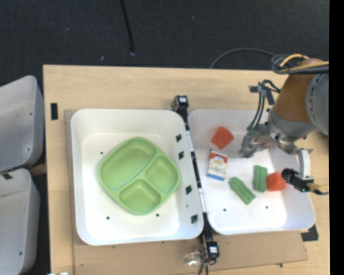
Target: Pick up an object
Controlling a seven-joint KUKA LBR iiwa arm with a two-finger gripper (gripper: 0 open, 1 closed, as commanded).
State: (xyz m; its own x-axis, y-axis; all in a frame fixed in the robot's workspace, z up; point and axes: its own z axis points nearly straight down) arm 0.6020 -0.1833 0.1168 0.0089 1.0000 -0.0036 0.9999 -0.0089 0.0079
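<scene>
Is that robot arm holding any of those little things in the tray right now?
Nothing is held, as far as the view shows. The tool sits low over bare floor in the right bin, apart from the red block and the small carton.

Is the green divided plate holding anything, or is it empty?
Empty: the plate in the left bin shows three bare green compartments.

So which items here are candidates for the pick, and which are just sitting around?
Candidates, all in the right bin:
orange block, small carton, two green pieces, orange-red piece; end effector hovers nearby.

Lying about:
green divided plate, left bin.
</scene>
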